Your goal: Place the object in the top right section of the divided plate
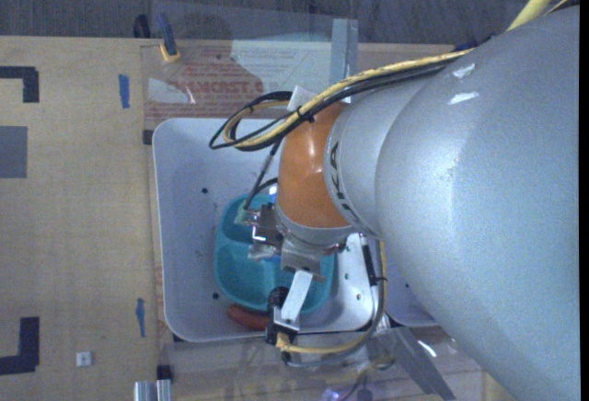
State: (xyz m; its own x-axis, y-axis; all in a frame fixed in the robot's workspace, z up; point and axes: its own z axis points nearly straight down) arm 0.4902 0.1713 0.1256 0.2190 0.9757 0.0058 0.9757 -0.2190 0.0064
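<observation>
A teal divided plate (pixel 241 269) lies in the lower middle of the white bin (pixel 179 206); the arm covers its right part. A red-brown object (pixel 247 317) lies just below the plate's lower edge, near the bin's front wall. The arm, with its orange band (pixel 308 174), hangs over the plate, and the wrist block (pixel 293 272) hides the gripper's fingers and whatever lies under them.
A clear plastic panel (pixel 248 59) stands behind the bin's far wall. Yellow and black cables (pixel 267 119) loop from the arm over the bin's upper part. The wooden bench (pixel 74 206) with black and blue tape marks spreads to the left.
</observation>
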